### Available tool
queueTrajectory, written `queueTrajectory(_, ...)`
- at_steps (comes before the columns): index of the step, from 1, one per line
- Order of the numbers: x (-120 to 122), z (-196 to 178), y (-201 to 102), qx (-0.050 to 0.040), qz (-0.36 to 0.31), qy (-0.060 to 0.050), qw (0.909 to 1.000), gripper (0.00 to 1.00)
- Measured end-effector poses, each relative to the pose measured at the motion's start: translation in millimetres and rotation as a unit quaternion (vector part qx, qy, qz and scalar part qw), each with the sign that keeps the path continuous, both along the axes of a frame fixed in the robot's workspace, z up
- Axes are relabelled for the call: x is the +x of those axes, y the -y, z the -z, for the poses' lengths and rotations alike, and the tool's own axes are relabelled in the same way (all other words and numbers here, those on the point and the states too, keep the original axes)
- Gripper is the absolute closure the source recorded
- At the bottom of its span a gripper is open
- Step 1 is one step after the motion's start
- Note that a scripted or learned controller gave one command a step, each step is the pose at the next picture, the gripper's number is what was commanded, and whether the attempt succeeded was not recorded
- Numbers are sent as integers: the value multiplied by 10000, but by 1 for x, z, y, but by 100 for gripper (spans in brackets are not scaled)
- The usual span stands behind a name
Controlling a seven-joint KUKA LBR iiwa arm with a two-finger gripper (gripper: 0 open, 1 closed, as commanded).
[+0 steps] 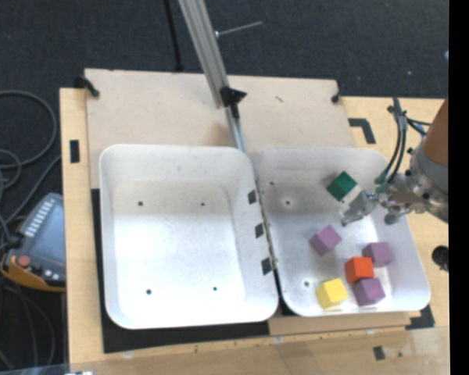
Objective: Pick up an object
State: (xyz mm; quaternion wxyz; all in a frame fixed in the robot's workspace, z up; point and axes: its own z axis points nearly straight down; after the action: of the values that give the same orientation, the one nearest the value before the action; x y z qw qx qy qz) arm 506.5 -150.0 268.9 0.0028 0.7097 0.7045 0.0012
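- My gripper (358, 209) sits right of centre, over the right bin (297, 287); whether it is apart or together, I cannot tell.
- Green cube (342, 185) lies just upper-left of it.
- No readable writing.

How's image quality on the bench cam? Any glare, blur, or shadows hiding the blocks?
Camera view: soft and low-res overall, even lighting, no harsh glare; both white bins read bright but not blown out. The blocks stay distinct by colour, e.g. the green block and orange block. The hand is blurry, its fingers hard to resolve. Shadows are faint.
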Motion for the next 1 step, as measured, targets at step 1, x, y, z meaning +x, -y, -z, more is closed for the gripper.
queueTrajectory(1, 28, 174, -25, -10, -40, -4, 10000, 0)
